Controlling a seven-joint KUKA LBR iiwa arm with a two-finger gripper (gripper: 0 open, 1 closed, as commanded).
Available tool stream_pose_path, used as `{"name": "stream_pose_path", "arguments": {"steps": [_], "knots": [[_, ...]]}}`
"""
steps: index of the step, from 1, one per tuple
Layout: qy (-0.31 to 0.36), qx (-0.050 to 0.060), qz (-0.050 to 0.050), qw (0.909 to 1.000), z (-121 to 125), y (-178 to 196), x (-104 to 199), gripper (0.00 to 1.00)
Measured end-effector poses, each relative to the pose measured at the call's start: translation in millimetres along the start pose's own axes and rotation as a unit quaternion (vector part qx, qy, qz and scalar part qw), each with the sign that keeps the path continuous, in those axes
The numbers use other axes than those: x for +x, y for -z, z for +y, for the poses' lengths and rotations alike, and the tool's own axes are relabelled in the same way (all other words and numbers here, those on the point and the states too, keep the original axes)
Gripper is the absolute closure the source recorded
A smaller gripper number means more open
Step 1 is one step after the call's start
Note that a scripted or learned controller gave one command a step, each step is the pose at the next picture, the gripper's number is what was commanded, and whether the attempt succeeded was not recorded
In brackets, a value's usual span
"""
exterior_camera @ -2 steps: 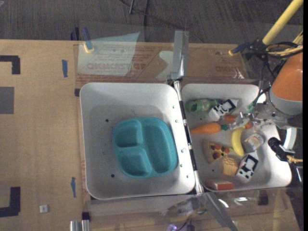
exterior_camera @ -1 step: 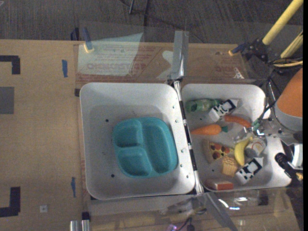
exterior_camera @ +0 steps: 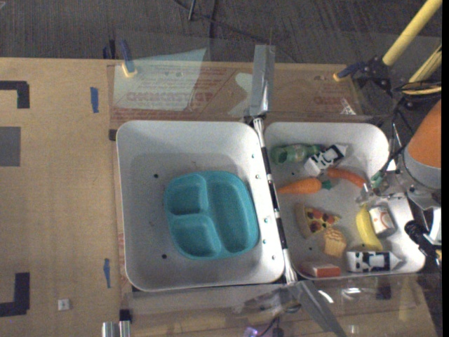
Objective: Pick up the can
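One can (exterior_camera: 381, 220), white with a red mark, lies near the right wall of the right bin (exterior_camera: 379, 133), touching the one banana (exterior_camera: 365, 230) on its left. The gripper (exterior_camera: 381, 186) hangs just above the can; whether it is open or closed cannot be told, and nothing shows in its grasp. The same bin holds two black-and-white cartons, one at the front (exterior_camera: 370, 261) and one at the back (exterior_camera: 325, 159), plus one carrot (exterior_camera: 301, 186), one pizza slice (exterior_camera: 319, 220) and one green bottle (exterior_camera: 293, 152). The left bin (exterior_camera: 140, 146) holds one teal plate (exterior_camera: 209, 215) with three compartments.
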State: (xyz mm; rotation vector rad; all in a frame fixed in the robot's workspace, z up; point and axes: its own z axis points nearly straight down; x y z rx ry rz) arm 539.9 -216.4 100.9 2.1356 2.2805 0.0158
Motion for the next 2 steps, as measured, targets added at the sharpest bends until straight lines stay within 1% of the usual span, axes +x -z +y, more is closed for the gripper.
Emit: {"name": "stream_pose_path", "arguments": {"steps": [1,2], "knots": [[0.0,0.0,0.0,1.0,0,0,0,0.0],[-0.145,0.002,0.0,0.9894,-37,-9,-4,0.0]]}}
